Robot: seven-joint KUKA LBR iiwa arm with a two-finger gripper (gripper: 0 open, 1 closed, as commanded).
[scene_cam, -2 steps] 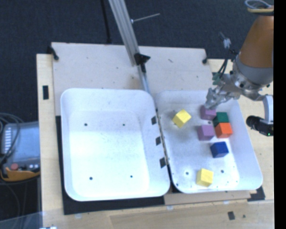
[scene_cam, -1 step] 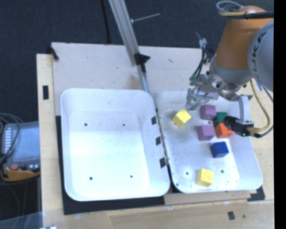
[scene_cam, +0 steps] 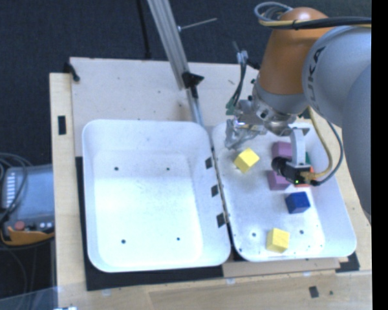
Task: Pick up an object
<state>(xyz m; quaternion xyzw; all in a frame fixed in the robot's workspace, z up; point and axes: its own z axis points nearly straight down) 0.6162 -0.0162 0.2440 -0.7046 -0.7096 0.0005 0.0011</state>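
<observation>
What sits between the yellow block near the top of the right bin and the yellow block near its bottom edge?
Nothing: in the camera view, the stretch from the upper yellow block to the lower yellow block is bare white bin floor.
</observation>
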